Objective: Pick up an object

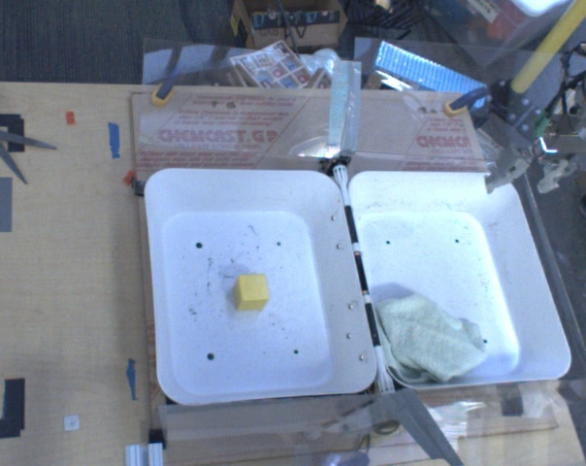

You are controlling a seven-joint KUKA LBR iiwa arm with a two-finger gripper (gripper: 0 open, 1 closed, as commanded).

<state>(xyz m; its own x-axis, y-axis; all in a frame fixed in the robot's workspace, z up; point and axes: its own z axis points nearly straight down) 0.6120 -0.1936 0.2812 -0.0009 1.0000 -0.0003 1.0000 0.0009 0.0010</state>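
Camera view, overhead and slanted: two shallow white bins sit side by side, and the seam point(356, 260) between them serves as the landmark. Left of the seam, near the middle of the left bin point(177, 202), lies a small yellow block point(251, 292), alone and apart from every wall, so it appears open to approach from above. It looks close to cubic, with no clear long axis; its faces sit slightly turned against the bin's walls. Right of the seam, touching it at the near end of the right bin point(526, 260), lies a crumpled pale cloth point(431, 338), slumped with no definite direction. The gripper point(526, 163) hangs far right of the seam, over the right bin's far corner, well apart from both items. Whether it is released or clenched cannot be determined. Judgement: no pick has begun.
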